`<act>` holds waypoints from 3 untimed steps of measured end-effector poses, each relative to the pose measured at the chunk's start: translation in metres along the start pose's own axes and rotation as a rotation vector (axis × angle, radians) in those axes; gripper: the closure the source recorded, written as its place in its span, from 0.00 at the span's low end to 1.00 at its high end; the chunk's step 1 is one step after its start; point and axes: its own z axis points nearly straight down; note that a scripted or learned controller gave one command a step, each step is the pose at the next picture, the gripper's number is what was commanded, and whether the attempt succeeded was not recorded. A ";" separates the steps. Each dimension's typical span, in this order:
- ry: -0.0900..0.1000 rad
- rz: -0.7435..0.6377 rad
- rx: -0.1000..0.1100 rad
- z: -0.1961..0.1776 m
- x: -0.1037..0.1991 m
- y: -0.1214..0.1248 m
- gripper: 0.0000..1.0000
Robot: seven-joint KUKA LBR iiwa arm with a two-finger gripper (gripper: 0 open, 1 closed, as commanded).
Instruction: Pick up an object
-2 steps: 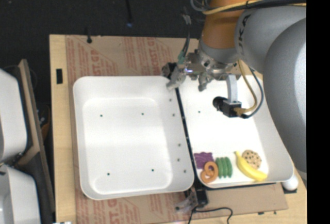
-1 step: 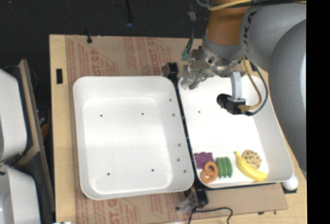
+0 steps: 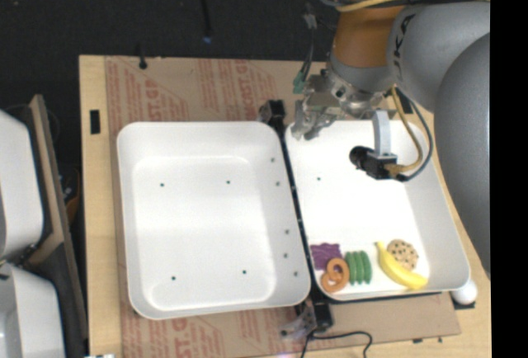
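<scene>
Toys are lying along the right bin's (image 3: 429, 220) near edge: purple piece (image 3: 326, 252), orange ring (image 3: 336, 275), green piece (image 3: 359, 266), banana (image 3: 398, 268), cookie (image 3: 403, 251). The gripper (image 3: 307, 127) is hovering at its far left corner; its state is unclear.

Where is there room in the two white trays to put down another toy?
The left bin has a bare floor from wall to wall. The right bin is bare in its middle, between the gripper at its far corner and the toys along its near wall. Crowded there: purple piece, pretzel, green piece, banana, cookie.
</scene>
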 end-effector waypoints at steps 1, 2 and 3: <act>0.000 0.000 0.000 -0.010 -0.001 0.000 1.00; 0.001 -0.002 -0.012 -0.216 0.011 -0.036 1.00; -0.003 0.010 0.001 -0.220 -0.115 -0.069 1.00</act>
